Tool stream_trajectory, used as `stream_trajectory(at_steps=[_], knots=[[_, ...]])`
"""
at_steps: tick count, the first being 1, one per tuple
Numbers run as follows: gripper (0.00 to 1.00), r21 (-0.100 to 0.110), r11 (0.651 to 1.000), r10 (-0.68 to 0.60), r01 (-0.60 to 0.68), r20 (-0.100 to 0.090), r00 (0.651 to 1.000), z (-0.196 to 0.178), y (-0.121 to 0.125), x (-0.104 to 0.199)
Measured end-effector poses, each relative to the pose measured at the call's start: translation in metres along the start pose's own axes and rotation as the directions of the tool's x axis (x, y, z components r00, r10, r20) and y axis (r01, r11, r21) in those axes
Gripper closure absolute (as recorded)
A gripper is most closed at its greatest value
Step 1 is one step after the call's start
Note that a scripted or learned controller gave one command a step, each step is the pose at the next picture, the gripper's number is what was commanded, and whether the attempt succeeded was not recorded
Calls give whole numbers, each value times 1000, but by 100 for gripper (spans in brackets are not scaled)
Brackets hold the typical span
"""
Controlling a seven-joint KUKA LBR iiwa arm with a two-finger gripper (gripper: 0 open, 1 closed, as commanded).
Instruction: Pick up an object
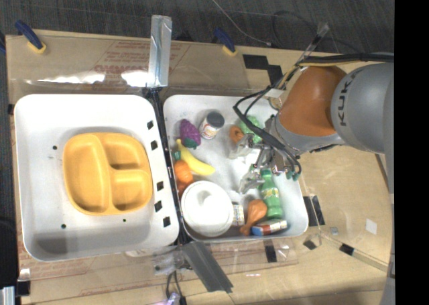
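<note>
Cardboard-brown tabletop (pixel 348 183) is carrying two white bins side by side. Left bin (pixel 40 163) is holding one yellow divided tray (pixel 107 171). Right bin (pixel 295 210) is holding the clutter, and I am reaching into it from the right, my jaws (pixel 258 171) hanging over a green bottle (pixel 270 193) with a label, lying near the bin's right wall. My wrist and cables are covering them, so I cannot tell how they are standing. Around the bottle I am counting one banana (pixel 196 163), one purple grape bunch (pixel 190 133), one white bowl (pixel 206 206), one small can (pixel 213 123), one brownish drumstick-shaped piece (pixel 255 213). An orange thing (pixel 183 173) is sitting half hidden beside the bowl.
</note>
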State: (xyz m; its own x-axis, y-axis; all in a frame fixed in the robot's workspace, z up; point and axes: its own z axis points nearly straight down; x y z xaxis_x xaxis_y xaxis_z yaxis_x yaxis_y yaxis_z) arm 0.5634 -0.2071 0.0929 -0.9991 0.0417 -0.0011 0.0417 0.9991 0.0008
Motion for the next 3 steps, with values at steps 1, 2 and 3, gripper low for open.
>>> stream_trajectory(at_steps=[1, 2, 3], knots=[[100, 1, 1000, -9, 9, 3, 1000, -11, 2, -2], [0, 0, 1000, -9, 9, 3, 1000, -11, 2, -2], [0, 1, 998, -58, 58, 2, 998, -2, 0, -65]])
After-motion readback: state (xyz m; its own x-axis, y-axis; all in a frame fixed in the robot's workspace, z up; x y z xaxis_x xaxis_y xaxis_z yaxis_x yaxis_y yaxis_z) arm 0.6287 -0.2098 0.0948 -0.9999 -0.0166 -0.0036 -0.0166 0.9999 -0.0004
